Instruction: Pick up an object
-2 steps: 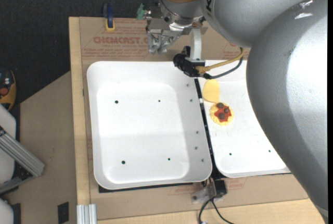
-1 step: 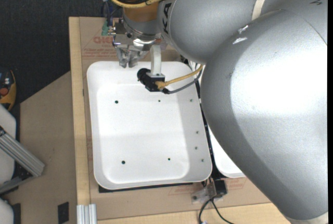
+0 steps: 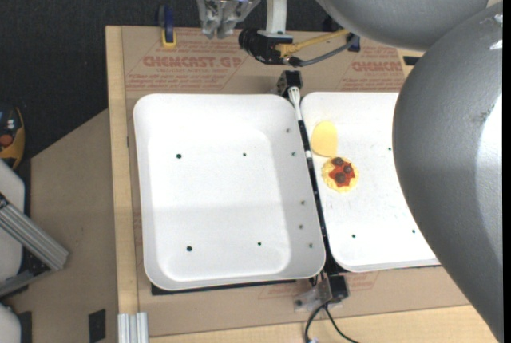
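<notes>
Pale yellow piece (image 3: 324, 138) touching red-topped yellow disc (image 3: 339, 174).

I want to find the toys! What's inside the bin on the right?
Inside the right bin lie a yellow piece and, just below it, a small tart with red berries. The grey arm covers the bin's right part, so anything there is hidden.

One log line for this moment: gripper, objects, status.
gripper: raised behind left bin | yellow piece, red-topped piece: right bin | nothing held
</notes>
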### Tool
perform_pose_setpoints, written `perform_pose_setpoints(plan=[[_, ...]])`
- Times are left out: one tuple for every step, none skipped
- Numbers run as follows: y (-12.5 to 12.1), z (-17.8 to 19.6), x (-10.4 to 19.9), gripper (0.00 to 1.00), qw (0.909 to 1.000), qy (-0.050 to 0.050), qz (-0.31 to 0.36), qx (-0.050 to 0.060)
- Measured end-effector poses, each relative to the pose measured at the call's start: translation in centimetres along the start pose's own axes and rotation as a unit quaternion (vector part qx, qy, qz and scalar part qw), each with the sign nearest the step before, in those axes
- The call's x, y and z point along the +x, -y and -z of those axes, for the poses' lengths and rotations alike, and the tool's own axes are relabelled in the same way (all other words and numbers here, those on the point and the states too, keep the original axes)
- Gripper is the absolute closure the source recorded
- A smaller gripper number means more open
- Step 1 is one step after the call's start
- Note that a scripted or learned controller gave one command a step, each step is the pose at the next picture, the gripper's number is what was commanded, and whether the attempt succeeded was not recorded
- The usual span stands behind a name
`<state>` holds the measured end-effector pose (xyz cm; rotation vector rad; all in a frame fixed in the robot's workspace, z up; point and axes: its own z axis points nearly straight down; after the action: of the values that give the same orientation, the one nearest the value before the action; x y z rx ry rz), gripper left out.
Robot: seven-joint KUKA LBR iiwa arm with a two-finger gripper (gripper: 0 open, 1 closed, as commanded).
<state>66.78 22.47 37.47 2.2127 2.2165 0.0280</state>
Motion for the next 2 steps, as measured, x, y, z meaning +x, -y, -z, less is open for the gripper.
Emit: perform_pose_setpoints(plan=[[-0.1,12.2,0.1,1.0,1.0,0.001,0.001,0.001],[3.2,-3.3,-0.1,1.0,0.9998,0.005,-0.002,0.019]])
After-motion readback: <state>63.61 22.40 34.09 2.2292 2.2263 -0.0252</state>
